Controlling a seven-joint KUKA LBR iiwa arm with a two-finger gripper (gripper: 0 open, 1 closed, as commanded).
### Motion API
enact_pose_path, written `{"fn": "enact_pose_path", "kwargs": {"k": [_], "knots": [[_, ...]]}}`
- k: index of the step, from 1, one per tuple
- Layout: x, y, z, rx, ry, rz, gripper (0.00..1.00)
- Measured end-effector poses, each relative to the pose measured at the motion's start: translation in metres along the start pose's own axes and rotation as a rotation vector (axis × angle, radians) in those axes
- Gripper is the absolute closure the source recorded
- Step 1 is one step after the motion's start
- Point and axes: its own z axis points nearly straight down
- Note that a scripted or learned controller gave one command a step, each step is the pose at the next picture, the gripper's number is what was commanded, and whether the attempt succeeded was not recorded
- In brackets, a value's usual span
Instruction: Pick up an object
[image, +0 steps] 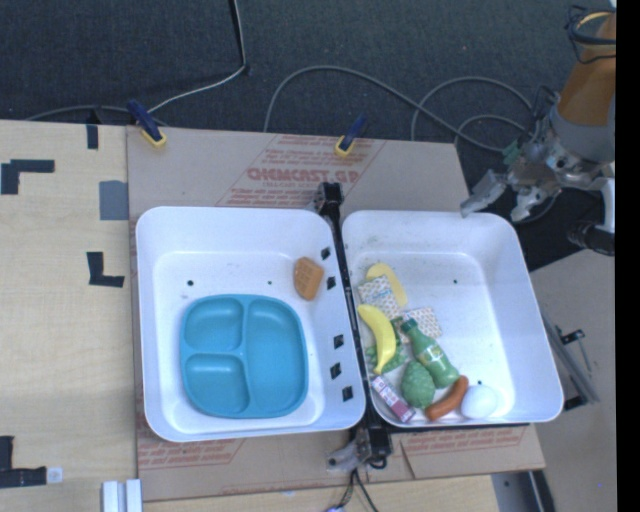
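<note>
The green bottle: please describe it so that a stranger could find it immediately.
Look in the right bin, at the pile of toys in its near left corner. The green bottle lies there beside a yellow banana; only it has a narrow neck and a white label.

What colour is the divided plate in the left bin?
Light blue; the plate shows best in the camera view.

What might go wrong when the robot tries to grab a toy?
The toys are piled close in the right bin: the banana, green bottle and hot dog touch, so the gripper may nudge or pinch two. The egg sits in the corner, where the wall may block the fingers. The egg may also roll away.
</note>
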Motion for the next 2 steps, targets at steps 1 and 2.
{"fn": "enact_pose_path", "kwargs": {"k": [1, 2], "knots": [[0.088, 0.002, 0.039, 0.0, 0.002, -0.001, 0.0], [0.118, -0.066, 0.094, 0.003, 0.001, 0.0, 0.0]]}}
